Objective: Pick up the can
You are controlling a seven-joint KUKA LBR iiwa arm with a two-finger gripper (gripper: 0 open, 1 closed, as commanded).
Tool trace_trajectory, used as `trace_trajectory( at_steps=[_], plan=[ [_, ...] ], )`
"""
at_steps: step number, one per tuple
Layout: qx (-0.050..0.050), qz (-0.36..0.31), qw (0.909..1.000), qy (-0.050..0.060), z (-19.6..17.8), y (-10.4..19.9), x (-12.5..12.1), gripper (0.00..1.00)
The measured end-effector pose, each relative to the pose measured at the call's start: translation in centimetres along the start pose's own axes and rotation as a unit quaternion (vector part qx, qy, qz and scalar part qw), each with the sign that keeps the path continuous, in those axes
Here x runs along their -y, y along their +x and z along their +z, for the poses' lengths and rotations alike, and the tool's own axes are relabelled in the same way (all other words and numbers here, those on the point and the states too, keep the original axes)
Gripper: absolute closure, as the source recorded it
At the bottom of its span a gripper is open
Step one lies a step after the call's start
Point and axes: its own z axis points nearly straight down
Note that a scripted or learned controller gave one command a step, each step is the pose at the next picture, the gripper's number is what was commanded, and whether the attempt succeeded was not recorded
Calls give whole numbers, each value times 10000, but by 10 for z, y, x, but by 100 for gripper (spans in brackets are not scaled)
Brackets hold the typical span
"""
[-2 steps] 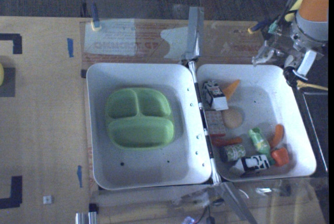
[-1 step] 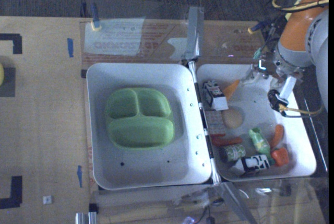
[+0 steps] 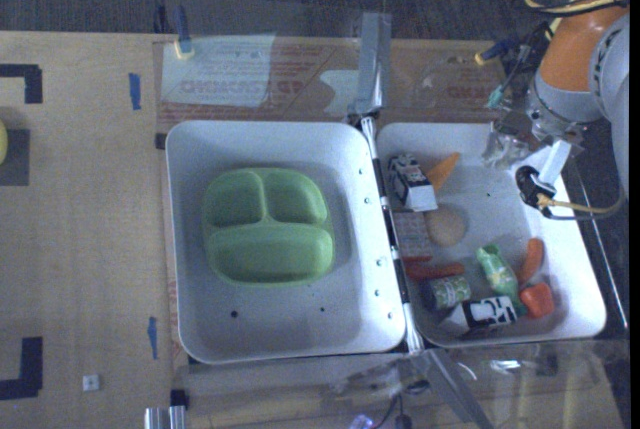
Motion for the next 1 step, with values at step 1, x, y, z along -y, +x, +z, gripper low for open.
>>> trace_trajectory(
  at_steps=[1],
  plan=[
    [-1, -2, 10000, 4, 0, 0, 0, 0]
  ],
)
